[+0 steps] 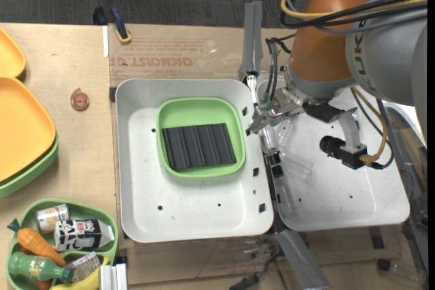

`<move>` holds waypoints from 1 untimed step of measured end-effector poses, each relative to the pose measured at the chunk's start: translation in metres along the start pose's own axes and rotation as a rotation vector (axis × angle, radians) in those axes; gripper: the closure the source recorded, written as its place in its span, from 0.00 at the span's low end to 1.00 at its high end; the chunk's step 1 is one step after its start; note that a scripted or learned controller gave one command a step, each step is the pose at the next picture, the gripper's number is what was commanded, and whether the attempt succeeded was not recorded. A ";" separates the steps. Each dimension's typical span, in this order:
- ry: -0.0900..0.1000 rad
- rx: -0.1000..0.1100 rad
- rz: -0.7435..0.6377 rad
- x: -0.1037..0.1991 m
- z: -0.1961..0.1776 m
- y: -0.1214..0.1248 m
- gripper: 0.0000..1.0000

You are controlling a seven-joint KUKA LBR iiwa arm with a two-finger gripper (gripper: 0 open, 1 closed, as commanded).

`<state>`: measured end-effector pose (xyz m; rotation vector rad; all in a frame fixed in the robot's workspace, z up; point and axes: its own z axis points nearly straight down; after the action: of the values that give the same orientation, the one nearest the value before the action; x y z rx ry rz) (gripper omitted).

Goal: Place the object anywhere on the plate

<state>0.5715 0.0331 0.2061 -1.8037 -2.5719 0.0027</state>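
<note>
Two shallow white bins noted side by side on the tabletop [68, 51]. Found the claw [264, 120] low over the divider between them, at the inner edge of the right bin [353, 204], just beside the left bin's [126, 166] right wall. Could not tell its state, spread or pressed together, nor anything pinched in it. Saw a green plate [197, 105] flat in the left bin, toward the back, with a dark grey ribbed slab [200, 146] lying across its middle, well apart from the claw. Spotted a green bowl [111, 233] at the near left corner, holding a carrot [37, 244], a small can [51, 217] and some bottles. Marked stacked yellow plates [24, 132] at the left edge.
</note>
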 end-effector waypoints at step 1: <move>0.000 0.000 0.001 0.000 0.000 0.000 0.00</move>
<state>0.5716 0.0327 0.2062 -1.8047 -2.5712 0.0028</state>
